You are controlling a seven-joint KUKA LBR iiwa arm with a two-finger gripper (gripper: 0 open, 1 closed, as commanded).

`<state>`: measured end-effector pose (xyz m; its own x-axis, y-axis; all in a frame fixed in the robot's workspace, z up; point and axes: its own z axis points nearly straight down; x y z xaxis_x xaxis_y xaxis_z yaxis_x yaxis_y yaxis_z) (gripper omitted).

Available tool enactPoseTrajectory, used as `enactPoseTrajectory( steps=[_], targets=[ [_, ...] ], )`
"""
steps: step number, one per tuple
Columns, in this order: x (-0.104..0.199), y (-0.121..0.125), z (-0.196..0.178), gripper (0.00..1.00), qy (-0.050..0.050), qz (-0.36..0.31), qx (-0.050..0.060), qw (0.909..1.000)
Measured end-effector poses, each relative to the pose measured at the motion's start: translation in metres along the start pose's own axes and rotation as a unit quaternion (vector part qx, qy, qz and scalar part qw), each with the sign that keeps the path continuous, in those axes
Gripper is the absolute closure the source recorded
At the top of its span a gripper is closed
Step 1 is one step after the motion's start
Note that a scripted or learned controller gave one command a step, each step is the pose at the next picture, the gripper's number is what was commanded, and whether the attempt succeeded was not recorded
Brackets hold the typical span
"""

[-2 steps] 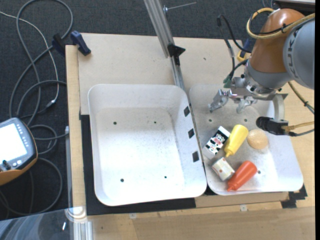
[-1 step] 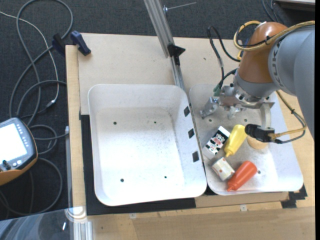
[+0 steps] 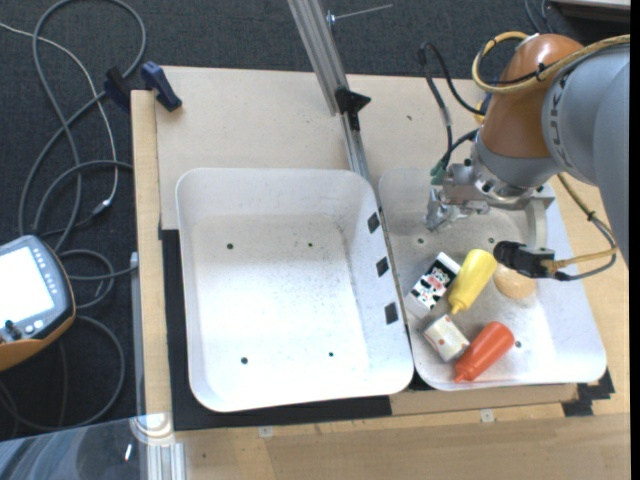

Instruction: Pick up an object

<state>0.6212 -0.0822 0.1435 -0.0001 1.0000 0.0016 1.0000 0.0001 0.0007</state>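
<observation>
The right bin (image 3: 570, 353) holds a yellow bottle (image 3: 471, 279), a small black-and-white patterned box (image 3: 433, 282), a white cylinder (image 3: 446, 336), an orange carrot-shaped piece (image 3: 484, 352) and a tan rounded object (image 3: 515, 284). My gripper (image 3: 441, 216) hangs over the back of the right bin, above and a little left of the yellow bottle. Nothing shows between its fingers. The grey arm with its orange band comes in from the upper right.
The left bin (image 3: 200, 268) sits beside the right one, with black tabs along the shared edge. A slanted metal rail (image 3: 320, 48) crosses the bench behind the bins. Cables and a pendant lie on the floor at left.
</observation>
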Motion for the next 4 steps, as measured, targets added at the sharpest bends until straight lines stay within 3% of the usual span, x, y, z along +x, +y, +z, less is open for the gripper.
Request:
enactPoseTrajectory(
  steps=[2, 3, 4],
  targets=[
    [0.0, -0.004, -0.11, 1.0, -0.001, -0.001, -0.004, 1.0],
    [0.001, -0.004, -0.11, 1.0, -0.001, -0.001, -0.001, 1.0],
    [0.043, -0.019, -0.108, 1.0, 0.0, -0.002, 0.002, 1.0]
  ],
)
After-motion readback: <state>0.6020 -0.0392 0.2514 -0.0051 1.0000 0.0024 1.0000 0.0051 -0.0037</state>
